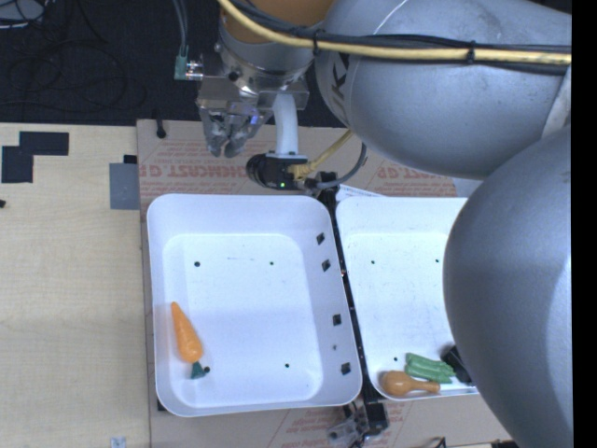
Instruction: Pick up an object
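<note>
— What is seen, biggest first?
— The grey arm (pixel 448 73) is stretched in from the right, above the desk (pixel 65 278). Two white bins are set side by side: the left bin (pixel 242 215) and the right bin (pixel 401 215).
— And the claw?
— The claw (pixel 227 140) is hung past the left bin's far edge. Nothing is held in it. Whether it is open cannot be told.
— And the small things?
— A carrot (pixel 187 332) is laid in the left bin's near left corner. A pear (pixel 407 384) and a green pod (pixel 429 368) are laid touching in the right bin's near edge.
</note>
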Motion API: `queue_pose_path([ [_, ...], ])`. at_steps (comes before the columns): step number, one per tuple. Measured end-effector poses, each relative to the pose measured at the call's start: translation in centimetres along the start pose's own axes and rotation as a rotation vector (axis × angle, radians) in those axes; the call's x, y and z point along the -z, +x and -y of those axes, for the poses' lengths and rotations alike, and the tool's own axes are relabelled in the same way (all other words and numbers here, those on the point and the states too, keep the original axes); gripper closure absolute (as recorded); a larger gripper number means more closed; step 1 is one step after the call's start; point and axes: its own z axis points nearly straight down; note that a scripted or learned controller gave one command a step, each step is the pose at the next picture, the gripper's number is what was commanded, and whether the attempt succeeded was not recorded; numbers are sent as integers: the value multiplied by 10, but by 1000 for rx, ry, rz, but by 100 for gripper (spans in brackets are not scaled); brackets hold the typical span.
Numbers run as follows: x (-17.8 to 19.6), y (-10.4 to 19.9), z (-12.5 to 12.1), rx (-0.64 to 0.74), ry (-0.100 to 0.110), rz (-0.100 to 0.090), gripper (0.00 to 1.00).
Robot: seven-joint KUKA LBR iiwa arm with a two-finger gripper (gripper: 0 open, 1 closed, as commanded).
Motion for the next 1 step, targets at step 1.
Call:
queue_pose_path([
  [1, 33, -65, -1, -12, -1, 5, 100],
])
